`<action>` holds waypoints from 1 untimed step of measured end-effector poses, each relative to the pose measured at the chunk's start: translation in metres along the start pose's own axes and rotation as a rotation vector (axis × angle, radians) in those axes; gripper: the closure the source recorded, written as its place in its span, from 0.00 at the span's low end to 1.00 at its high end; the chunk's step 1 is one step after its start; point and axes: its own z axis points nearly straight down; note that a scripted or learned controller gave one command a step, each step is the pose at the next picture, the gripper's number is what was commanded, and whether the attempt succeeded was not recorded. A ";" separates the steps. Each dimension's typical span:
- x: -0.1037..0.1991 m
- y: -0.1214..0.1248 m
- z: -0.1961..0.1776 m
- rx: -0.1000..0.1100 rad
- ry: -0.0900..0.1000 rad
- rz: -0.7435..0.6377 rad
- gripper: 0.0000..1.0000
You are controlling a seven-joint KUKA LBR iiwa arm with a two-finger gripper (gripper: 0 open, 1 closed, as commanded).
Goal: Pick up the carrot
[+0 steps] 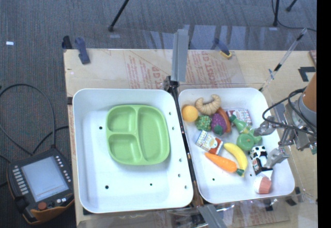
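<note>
You have two white bins side by side on the bench. The left bin point(88, 170) holds one thing, a green plate with three compartments point(138, 134), lying flat a little above the middle of the bin; its compartments have nothing in them.

The right bin point(217, 193) holds all the small things, crowded together. At the top is a croissant point(208, 104), and just left below it an orange point(190, 113). Under the croissant you see green grapes point(204, 122) touching a purple eggplant point(220, 121). Right of these lies a small red and white packet point(241, 116), and below it a green pear-like toy point(247, 139). A little juice box point(208, 142) lies under the grapes. The carrot point(222, 163) lies in the lower middle of this bin, slanted, its thick end near the juice box and its green tip pointing down-right. A banana point(236, 153) lies just beside it, almost parallel, on the upper right side. A black and white toy point(258, 158) and a pink and white piece point(263, 185) are near the right wall.

The gripper point(273, 142) is over the right edge of this bin, well apart from the carrot. Its two fingers stand spread apart, with nothing between them.
</note>
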 end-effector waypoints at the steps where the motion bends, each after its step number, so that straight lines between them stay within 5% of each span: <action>1: -0.017 0.058 0.024 -0.002 0.003 0.063 0.00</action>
